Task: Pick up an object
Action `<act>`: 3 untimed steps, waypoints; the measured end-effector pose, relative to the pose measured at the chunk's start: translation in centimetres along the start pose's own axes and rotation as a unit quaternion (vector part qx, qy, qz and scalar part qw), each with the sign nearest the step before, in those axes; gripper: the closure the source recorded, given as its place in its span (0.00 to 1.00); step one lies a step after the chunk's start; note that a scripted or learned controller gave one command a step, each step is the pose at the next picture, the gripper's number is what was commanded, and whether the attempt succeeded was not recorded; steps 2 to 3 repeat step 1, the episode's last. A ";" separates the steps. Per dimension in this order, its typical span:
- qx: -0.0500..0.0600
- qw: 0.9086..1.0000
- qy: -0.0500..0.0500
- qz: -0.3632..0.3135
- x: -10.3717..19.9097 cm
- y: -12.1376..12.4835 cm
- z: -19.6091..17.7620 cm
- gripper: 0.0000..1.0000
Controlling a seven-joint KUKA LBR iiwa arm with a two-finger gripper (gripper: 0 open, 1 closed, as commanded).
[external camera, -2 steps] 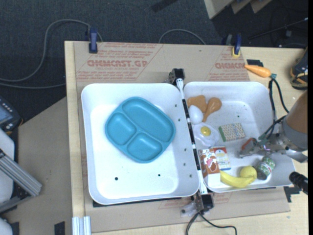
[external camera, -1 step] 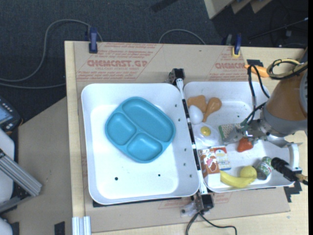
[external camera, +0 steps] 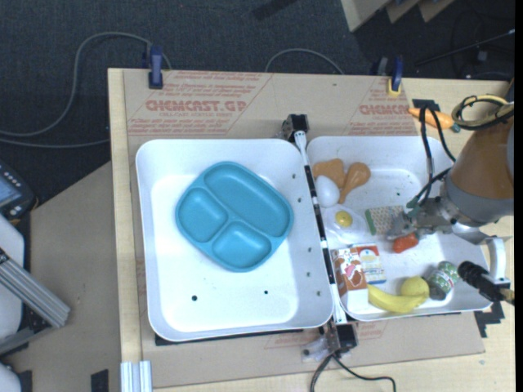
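The right bin (external camera: 392,155) holds several small things. Two orange drumstick-like pieces (external camera: 343,175) lie at its far left beside a white egg (external camera: 327,191), with a small fried egg (external camera: 343,217) below them. A green-grey striped piece (external camera: 381,219) lies mid-bin. A small red object (external camera: 404,242) lies just right of it. A juice box (external camera: 359,268), a banana (external camera: 394,300), a lemon (external camera: 414,286) and a green can (external camera: 443,278) sit along the front. My gripper (external camera: 413,219) hangs low over the bin, just above the red object and next to the striped piece.
The left bin (external camera: 163,243) carries a blue divided plate (external camera: 234,216). A metal divider (external camera: 315,219) runs between the bins. The arm's orange band (external camera: 482,166) and cables (external camera: 429,145) cover the right bin's far right side.
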State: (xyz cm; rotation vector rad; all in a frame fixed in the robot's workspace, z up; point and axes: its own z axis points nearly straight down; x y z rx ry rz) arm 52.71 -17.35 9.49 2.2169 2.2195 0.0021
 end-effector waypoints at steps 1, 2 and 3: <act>-0.005 1.000 0.001 -0.003 5.5 3.5 -10.1 1.00; -0.005 1.000 0.001 -0.003 5.5 3.5 -10.1 1.00; -0.005 1.000 0.001 -0.003 5.5 3.5 -10.1 1.00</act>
